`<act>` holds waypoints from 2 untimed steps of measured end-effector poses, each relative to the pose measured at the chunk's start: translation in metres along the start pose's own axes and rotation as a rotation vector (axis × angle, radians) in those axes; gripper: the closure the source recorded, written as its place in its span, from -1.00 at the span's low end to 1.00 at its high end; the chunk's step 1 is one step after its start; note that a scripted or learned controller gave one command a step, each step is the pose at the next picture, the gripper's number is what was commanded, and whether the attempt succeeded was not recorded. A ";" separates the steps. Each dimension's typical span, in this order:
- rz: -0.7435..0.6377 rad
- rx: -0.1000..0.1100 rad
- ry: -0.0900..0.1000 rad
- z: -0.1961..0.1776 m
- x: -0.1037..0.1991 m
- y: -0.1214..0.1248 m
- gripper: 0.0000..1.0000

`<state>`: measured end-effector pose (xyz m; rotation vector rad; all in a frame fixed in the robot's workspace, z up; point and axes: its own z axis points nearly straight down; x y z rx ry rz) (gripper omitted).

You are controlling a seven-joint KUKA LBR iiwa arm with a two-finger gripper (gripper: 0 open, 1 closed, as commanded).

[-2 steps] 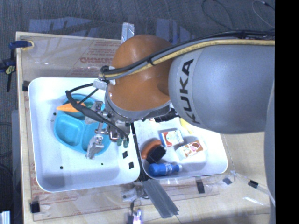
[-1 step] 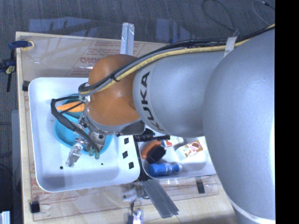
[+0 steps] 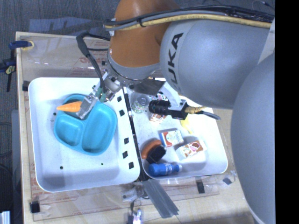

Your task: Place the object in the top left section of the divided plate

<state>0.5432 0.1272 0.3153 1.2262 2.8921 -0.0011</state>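
Note:
A blue divided plate (image 3: pixel 86 127) lies in the left white bin (image 3: pixel 56 171). An orange carrot-shaped object (image 3: pixel 69 107) rests over the plate's top left section, its thin end pointing left. My gripper (image 3: pixel 88 106) reaches down from the right and sits right at the carrot's thick right end, over the ridge between the plate's sections. Whether it grips the carrot is hidden by the gripper body.
The right bin (image 3: pixel 217 160) holds a clear glass (image 3: pixel 138 104), two small printed packets (image 3: pixel 171 137) (image 3: pixel 190 149), an orange and black item (image 3: pixel 152 150) and a blue bottle (image 3: pixel 163 169). The arm's big grey and orange body covers the bench's upper right.

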 end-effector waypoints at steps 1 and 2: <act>-0.012 0.003 0.001 0.049 0.011 -0.008 -1.00; -0.020 0.005 0.002 0.039 0.012 -0.007 1.00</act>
